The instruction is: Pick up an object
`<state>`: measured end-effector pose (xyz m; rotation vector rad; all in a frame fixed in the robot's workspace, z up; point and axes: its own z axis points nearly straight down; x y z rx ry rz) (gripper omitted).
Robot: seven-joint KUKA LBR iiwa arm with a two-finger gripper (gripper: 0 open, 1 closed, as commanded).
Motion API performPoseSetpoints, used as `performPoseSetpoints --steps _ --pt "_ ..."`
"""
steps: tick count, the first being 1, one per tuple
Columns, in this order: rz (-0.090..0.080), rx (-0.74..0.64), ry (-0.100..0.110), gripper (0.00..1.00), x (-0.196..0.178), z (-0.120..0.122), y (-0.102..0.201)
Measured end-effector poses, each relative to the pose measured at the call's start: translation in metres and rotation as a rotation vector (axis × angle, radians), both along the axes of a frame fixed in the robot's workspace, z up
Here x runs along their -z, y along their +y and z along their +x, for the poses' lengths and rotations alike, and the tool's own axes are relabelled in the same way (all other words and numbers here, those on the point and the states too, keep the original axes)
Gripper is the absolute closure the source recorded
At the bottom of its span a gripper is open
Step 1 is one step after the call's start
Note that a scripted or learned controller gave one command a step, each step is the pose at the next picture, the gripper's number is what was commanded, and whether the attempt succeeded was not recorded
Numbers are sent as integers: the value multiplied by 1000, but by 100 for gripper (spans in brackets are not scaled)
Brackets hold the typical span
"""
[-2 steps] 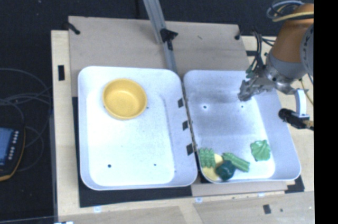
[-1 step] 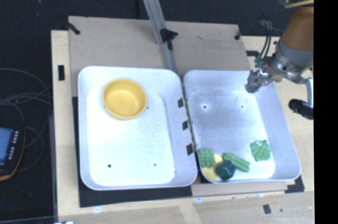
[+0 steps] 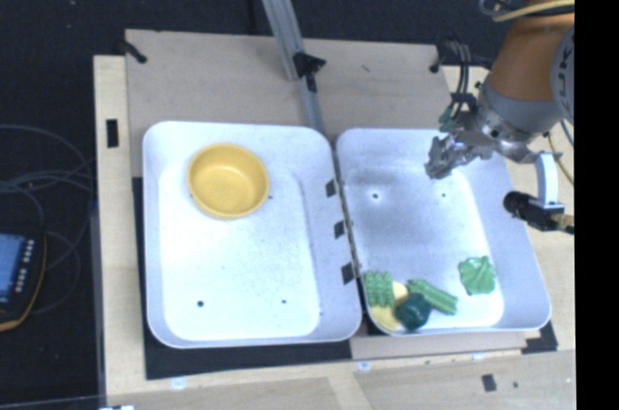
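No readable text, labels, brands or numbers are showing anywhere. The handheld device (image 3: 17, 273) at the left edge is showing a lit screen, but nothing on it is resolving into legible characters. The bins (image 3: 242, 302), bench (image 3: 387, 79) and arm (image 3: 527, 60) are carrying no readable markings.

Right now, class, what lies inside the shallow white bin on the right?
Green toy pieces cluster along the right bin's near edge, one apart. A yellow piece lies partly covered beneath them.

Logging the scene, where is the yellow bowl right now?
The yellow bowl sits in the left bin, toward its far left corner.
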<state>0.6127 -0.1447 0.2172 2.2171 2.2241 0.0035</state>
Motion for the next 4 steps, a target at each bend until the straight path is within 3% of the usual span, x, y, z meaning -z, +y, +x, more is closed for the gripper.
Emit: performPoseSetpoints --steps 4 --pt "1 0 1 100 -23 -39 193"
